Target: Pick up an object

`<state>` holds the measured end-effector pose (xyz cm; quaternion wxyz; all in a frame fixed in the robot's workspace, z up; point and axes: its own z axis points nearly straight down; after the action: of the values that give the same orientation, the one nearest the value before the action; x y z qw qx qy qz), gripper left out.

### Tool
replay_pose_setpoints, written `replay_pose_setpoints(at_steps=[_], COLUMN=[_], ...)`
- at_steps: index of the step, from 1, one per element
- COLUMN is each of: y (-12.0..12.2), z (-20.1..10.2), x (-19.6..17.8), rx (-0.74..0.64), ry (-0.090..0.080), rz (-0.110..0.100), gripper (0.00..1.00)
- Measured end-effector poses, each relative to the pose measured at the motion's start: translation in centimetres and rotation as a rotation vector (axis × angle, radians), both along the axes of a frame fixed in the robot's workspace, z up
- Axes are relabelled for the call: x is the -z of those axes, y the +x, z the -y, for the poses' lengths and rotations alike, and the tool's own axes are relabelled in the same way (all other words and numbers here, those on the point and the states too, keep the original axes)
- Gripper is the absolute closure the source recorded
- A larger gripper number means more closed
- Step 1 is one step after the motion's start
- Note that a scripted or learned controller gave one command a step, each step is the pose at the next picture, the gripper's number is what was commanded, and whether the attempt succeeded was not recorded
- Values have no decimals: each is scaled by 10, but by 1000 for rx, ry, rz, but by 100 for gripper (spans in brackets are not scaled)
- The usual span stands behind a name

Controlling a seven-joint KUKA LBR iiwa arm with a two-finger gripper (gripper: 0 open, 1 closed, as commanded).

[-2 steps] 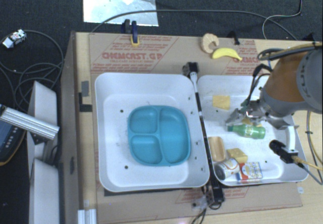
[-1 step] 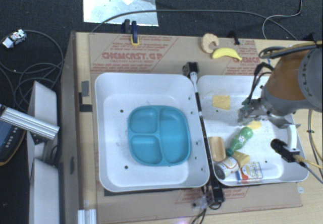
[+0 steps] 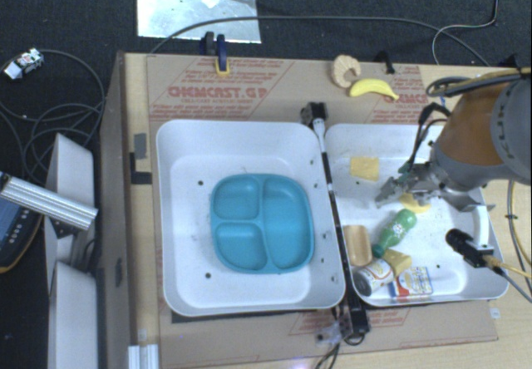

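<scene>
White plastic made up both bins. From the overhead camera view, the left bin (image 3: 179, 193) held a blue divided plate (image 3: 262, 222), and the right bin (image 3: 465, 284) held the loose items: a yellow block (image 3: 364, 168) near its upper middle, a green bottle (image 3: 396, 228) lying at a slant, a tan cup (image 3: 357, 244) beside the divider, a small yellow piece (image 3: 398, 260), and a white printed packet (image 3: 397, 280) along the near wall. A banana (image 3: 373, 89) and a pale ring-shaped thing (image 3: 345, 70) lay on the cardboard beyond the bins.

The gripper (image 3: 407, 187) hung over the right bin, just above the green bottle's top end, with a small yellow object (image 3: 416, 206) right beneath it. I could not tell how its fingers stood, and nothing showed between them.

By my judgement, the step in hand was the approach to a grasp. The next move would call for a straight descent onto one item, clear of its close neighbours.
</scene>
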<state>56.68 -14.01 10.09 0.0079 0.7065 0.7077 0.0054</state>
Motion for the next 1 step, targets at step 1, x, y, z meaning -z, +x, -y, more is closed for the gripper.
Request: replay_pose_setpoints(at_steps=[1], y=[-45], z=[-24], x=[16], rx=[3], ry=[0], rz=[-14], gripper=[0])
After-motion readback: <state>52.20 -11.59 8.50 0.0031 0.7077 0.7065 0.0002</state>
